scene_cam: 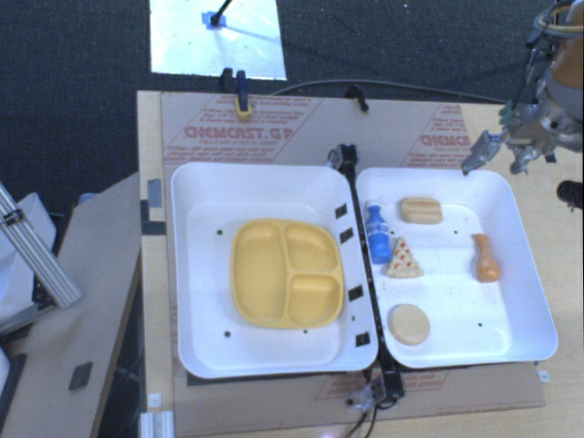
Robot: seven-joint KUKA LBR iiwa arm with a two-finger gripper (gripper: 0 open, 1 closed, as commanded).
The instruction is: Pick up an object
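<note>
From above, the bench is a pale wooden board covered with a clear sheet printed in red lettering (239, 133), standing on dark carpet (73, 62) where a shiny square plate (216, 26) lies beyond the far edge. Two shallow white plastic bins sit side by side, touching along a black clipped seam. The left bin (196, 199) holds a yellow divided plastic plate (287, 274) lying flat near its middle. The right bin (525, 281) holds a small blue bottle (376, 234) against its left wall, a toy pizza slice (402, 259) just beside it, a tan bread-like block (421, 211) toward the far side, a round beige disc (409, 324) toward the near side, and an orange drumstick-shaped toy (485, 259) near the right wall. The grey arm's two-finger gripper (504, 151) hangs above the right bin's far right corner, fingers spread apart with nothing between them
</note>
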